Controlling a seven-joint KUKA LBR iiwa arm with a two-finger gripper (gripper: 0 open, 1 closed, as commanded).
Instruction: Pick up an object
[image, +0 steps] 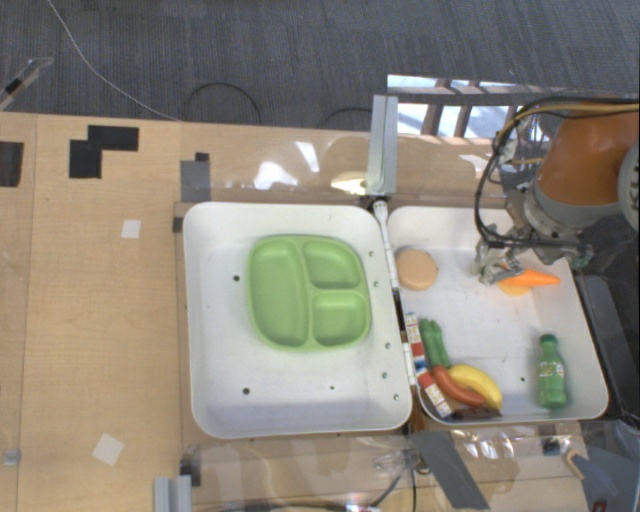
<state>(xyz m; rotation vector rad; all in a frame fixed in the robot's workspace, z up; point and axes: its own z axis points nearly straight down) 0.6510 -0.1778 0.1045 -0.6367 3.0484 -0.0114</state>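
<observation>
- The tool (497, 268) on the grey arm with its orange band (585, 160) hangs low in the right shallow white bin (590, 345), at the left end of a small orange carrot-shaped toy (530, 282) that lies near the bin's far right side.
- Whether the tool is clenched or released cannot be told from here; the metal parts blur together, and the carrot does not plainly sit between them, so no hold can be claimed.
- The carrot looks like the likely target, being the nearest thing to the tool.
- To do this well, I judge the tool should straddle the carrot across its narrow width rather than along its length, centred nearer the thick middle than the tapering tip, and reach low enough to the bin floor before closing.
- A grip at the very end risks the toy pivoting or squirting out sideways; a slow straight lift would show whether it came along.
- The right bin also carries a round tan bun-like disc (416, 269) at its far left, a green bottle (550, 371) near the front right, and a front-left cluster: a yellow banana (474, 381), a green vegetable piece (434, 342) and a red item (455, 392), touching one another.
- The left shallow white bin (225, 390) holds a green divided plate (305, 291) with three compartments, lying flat near its middle.
- Both bins sit side by side on the wooden counter (90, 330).
</observation>
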